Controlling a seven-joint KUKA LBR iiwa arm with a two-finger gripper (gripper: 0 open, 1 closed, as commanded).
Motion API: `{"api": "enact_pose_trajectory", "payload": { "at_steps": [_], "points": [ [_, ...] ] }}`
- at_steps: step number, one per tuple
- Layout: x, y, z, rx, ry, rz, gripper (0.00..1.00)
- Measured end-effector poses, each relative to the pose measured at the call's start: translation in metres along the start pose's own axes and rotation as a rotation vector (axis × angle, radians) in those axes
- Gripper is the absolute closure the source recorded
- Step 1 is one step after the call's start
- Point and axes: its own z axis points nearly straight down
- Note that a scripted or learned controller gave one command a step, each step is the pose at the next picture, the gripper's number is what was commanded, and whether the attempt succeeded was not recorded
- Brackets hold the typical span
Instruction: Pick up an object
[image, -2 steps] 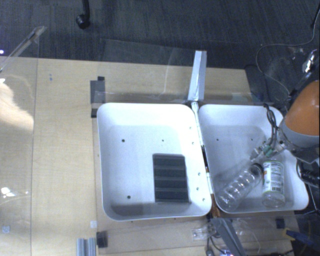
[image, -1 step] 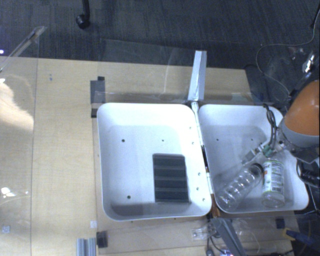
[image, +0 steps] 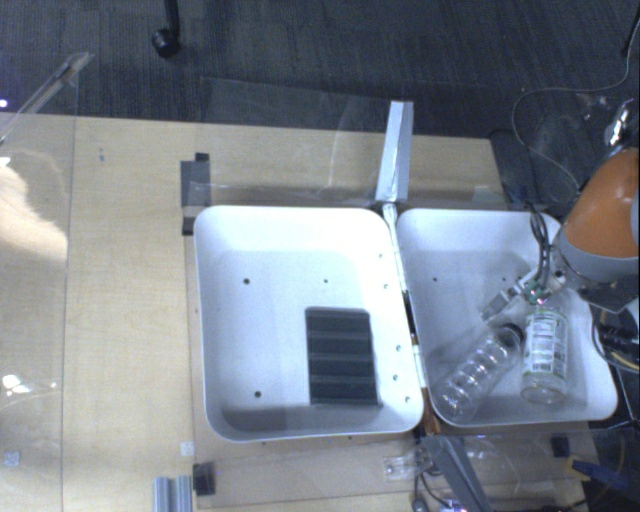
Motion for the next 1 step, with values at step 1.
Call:
{"api": "enact_pose_trajectory", "payload": {
  "at_steps": [1],
  "points": [
    [0.0204,-0.0318,-0.0058,-0.022,-0.019,-0.019,0.00]
  ]
}}
